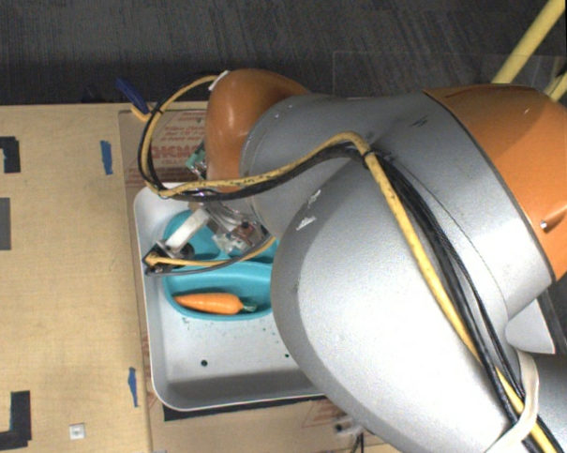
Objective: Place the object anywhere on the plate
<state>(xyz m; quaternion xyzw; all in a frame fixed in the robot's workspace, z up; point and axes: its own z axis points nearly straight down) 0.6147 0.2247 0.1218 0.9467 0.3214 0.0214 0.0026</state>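
The grey arm [398, 263] covers most of the white bin [177, 366] from 3 o'clock. The end effector [229, 228] sits over the upper part of the teal plate [253, 280]; whether it is spread or pressed together cannot be told, since wrist and cables [186, 258] mask it. The orange carrot [208, 303] lies flat on the plate's lower section, at 7 o'clock from the end effector. The plate's right side is hidden. Cardboard-covered tabletop [61, 277] lies at 9 o'clock.
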